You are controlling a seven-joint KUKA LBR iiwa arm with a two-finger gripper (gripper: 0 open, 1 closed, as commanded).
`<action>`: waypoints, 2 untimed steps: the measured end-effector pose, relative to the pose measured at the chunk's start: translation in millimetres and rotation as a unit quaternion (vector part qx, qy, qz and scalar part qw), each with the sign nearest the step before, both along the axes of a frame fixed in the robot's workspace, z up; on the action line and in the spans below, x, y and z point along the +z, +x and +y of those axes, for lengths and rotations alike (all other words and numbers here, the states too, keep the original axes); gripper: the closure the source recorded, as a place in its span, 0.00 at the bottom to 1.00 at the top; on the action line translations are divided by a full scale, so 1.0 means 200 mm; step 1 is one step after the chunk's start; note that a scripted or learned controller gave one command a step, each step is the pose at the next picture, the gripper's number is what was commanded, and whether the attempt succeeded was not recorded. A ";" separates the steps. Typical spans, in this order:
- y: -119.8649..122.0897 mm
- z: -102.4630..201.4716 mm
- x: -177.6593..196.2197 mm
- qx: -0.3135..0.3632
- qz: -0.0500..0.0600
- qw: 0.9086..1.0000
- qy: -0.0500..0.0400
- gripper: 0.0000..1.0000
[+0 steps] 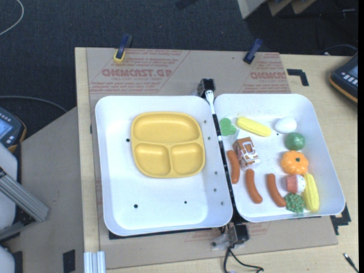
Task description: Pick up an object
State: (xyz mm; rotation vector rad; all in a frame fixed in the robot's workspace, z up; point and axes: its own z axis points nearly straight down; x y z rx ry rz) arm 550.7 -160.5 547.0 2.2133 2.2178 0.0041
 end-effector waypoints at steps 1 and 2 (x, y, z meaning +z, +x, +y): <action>-0.31 -0.34 -0.06 -0.005 0.005 1.000 0.001 1.00; -0.36 -0.32 -0.06 -0.001 0.004 1.000 0.002 1.00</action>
